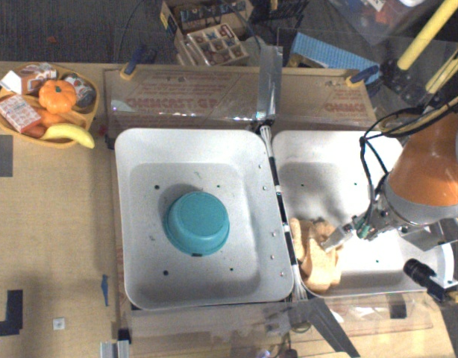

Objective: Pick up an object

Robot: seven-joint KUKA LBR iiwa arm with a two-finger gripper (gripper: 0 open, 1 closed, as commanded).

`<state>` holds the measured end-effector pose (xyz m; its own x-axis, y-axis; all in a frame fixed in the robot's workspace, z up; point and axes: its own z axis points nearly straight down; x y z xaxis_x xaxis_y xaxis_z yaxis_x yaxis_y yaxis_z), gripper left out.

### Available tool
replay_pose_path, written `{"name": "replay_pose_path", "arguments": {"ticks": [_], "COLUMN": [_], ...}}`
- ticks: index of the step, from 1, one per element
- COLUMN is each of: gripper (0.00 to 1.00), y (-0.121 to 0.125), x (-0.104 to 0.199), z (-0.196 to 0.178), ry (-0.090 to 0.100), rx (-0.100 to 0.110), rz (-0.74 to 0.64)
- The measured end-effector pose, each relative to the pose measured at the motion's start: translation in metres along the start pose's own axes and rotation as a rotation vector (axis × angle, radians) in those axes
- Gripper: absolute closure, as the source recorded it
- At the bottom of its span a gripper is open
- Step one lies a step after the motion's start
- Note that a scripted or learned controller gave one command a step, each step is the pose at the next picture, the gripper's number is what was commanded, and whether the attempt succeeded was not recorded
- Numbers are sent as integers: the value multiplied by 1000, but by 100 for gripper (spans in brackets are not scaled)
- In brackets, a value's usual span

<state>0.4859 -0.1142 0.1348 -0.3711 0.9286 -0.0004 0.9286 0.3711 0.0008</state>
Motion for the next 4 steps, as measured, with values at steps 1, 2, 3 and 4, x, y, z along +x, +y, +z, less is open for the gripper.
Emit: {"name": "replay_pose_path", "arguments": {"ticks": [1,2,3,4], "gripper": [0,100,100,100], "y": [42,45,103,158], "x": [-13,-13,8,-6], "z": [42,29,-50,-50], "ry": [-4,-4,-3,-3], "rx": [-13,-22,-3,-1], "rz": [200,200,-118,270]}}
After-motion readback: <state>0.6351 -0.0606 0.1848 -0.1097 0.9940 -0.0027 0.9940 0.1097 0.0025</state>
